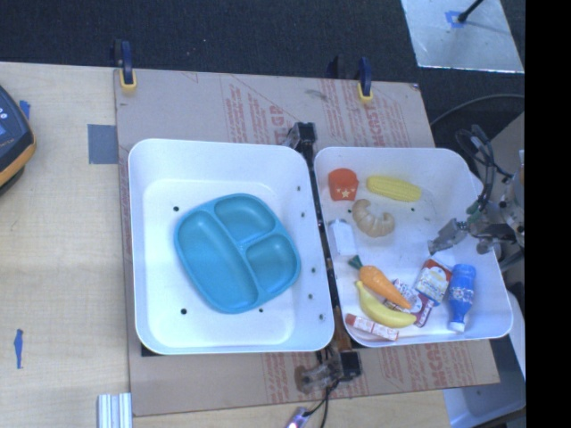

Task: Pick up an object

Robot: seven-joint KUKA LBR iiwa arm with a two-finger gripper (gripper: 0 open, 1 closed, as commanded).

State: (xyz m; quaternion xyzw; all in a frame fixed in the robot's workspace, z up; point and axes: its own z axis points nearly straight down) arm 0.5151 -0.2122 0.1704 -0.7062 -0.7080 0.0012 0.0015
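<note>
Seemingly open and holding nothing, the fingers (pixel 451 236) hover at the right bin's (pixel 486 324) right side; the blue bottle (pixel 460 297) stands just below them.

Arm (pixel 500 226) cut off at 3 o'clock edge. Gripper (pixel 446 237) too blurry: fingers unclear. Yellow device (pixel 13 141) cut off at 9 o'clock.

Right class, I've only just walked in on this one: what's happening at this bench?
A robot arm reaches in from the right, and its gripper hangs over the right bin, with nothing seen between its fingers. That bin holds toy food: a corn cob, a croissant, a carrot, a banana and a blue bottle. The left bin holds a blue divided plate. Nothing has been picked up yet.
</note>
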